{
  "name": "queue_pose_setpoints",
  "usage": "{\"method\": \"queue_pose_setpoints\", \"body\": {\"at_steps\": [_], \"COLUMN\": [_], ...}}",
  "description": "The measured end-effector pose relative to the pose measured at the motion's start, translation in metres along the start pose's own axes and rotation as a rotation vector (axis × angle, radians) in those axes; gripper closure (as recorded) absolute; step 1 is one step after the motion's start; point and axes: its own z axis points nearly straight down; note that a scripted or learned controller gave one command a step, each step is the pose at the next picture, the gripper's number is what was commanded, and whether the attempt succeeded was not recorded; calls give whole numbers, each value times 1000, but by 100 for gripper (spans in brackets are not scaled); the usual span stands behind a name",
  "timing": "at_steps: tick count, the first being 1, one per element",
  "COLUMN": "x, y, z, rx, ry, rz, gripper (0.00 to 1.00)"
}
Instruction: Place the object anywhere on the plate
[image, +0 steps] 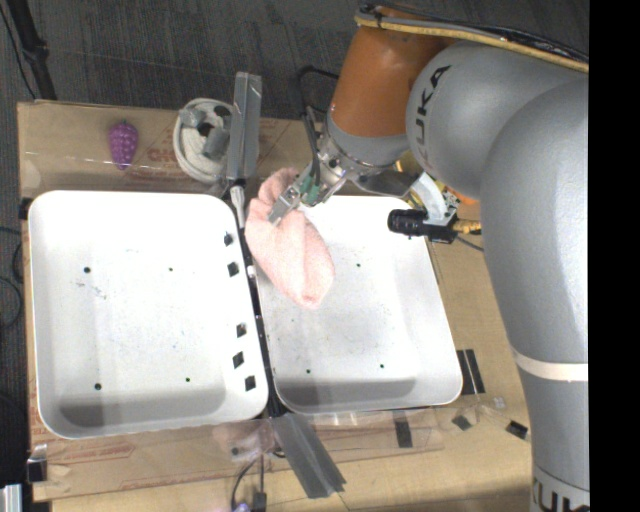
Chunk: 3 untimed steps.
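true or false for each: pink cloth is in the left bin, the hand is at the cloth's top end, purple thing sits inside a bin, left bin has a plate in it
1. The pink cloth lies in the left bin. False: it lies in the right bin.
2. The hand is at the cloth's upper end. True.
3. The purple thing sits inside a bin. False: it rests on the bench behind the left bin.
4. The left bin holds a plate. False: none shows there.
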Motion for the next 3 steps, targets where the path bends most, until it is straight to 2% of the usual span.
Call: {"method": "queue_pose_setpoints", "body": {"at_steps": [2,3], "x": [107,155], "y": [54,72], "z": [-3,-4], "rx": [0,0], "ry": [-1,-2], "rz": [-813,-888], "gripper": [100,100]}}
